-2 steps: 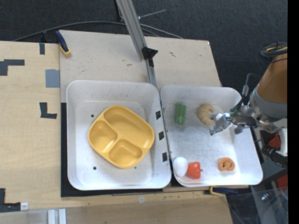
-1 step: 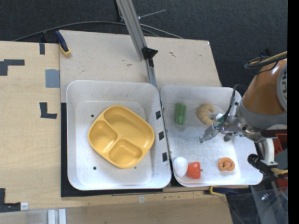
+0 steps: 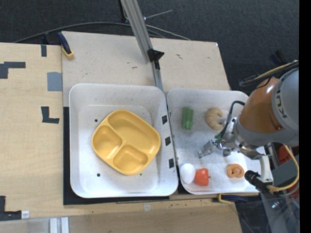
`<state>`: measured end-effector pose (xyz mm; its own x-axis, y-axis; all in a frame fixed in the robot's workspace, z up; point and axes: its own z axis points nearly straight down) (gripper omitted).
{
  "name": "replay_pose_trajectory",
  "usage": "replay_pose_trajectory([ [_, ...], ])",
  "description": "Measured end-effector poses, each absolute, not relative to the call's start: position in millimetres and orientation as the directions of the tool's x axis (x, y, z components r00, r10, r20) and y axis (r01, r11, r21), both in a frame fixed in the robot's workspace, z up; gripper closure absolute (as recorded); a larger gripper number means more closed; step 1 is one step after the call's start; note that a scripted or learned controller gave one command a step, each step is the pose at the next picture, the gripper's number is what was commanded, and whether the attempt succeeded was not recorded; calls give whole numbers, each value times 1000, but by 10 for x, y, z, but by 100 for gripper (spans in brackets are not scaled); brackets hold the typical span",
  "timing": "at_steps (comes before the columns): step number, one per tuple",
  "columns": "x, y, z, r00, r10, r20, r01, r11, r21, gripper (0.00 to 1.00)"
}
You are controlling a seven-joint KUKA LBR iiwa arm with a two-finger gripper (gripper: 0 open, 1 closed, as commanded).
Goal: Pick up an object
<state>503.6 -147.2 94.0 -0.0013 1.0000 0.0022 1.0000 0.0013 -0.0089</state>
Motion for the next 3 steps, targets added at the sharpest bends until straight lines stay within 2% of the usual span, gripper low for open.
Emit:
replay_pose_trajectory([
  [1, 5050, -1475, 1074, -3, 1000, 1, 1000, 3, -5, 100],
  [3, 5083, -1556, 2084, -1, 1000, -2, 1000, 1, 5, 100],
])
